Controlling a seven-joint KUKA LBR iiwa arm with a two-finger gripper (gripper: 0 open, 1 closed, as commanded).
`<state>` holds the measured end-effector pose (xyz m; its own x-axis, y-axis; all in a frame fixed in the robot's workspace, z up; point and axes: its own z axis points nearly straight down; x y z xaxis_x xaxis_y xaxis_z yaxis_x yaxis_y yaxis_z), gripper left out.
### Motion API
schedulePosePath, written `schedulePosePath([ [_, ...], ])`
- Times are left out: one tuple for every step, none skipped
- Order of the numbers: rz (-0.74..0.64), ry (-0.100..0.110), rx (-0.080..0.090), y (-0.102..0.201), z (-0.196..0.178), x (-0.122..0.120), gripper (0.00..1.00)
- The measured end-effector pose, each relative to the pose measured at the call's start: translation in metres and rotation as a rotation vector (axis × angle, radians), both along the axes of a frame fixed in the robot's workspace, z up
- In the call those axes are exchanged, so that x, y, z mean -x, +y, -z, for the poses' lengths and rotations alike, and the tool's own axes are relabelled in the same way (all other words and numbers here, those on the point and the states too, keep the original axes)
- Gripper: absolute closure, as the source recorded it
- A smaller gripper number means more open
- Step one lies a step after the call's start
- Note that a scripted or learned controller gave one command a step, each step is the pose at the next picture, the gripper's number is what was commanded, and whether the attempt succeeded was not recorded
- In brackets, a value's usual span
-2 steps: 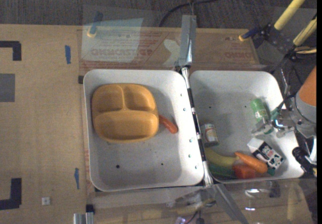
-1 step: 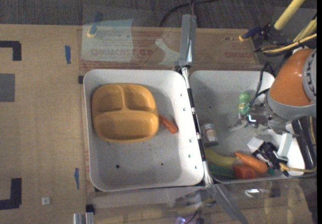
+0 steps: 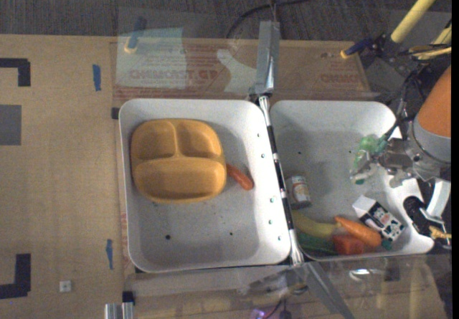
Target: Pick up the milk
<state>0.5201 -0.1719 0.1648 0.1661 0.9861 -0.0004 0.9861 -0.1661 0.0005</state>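
**Mirrored print on the plastic sheets; the rest too small to read**

Two clear plastic sheets lie on the table at twelve o'clock of the bins. The left sheet carries a line of large capital letters, seen reversed and blurred; no word can be made out with certainty. The right sheet has a shorter line of the same kind, equally unreadable. The milk carton, at five o'clock in the right bin, shows dark patches on white with no legible lettering. The small can has a label too blurred to read.
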Motion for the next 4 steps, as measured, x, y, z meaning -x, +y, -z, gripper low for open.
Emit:
schedulePosePath([
  [0.024,0.002,-0.001,-0.033,0.038,0.042,0.0],
  [-0.06,-0.006,-0.002,-0.033,0.076,0.038,0.0],
  [-0.055,-0.011,0.001,-0.035,0.066,0.037,1.0],
  [-0.055,-0.011,0.001,-0.035,0.066,0.037,0.0],
])
